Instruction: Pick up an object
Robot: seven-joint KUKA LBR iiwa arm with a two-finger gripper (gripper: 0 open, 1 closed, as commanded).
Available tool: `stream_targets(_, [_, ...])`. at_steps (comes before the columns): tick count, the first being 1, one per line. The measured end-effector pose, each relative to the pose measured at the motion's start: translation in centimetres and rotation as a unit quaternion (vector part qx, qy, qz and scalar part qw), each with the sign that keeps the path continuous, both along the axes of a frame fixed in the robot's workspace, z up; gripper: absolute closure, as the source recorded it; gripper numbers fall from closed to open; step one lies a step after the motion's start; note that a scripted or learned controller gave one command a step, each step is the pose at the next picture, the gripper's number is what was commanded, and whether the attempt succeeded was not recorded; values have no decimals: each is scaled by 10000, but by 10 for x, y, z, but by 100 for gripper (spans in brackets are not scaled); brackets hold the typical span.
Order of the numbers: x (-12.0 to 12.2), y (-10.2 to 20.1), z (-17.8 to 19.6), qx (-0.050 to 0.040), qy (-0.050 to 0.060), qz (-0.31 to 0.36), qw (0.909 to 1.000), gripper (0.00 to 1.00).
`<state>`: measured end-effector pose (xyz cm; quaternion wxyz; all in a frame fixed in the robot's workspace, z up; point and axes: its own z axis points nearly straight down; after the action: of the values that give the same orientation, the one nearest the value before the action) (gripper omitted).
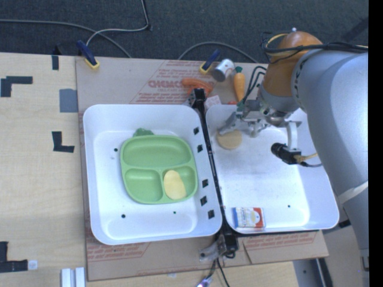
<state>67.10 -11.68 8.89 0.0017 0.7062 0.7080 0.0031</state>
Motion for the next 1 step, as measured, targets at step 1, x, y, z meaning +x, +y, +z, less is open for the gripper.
stream_targets(1, [-2, 24, -3, -10, 27, -3, 10000, 0])
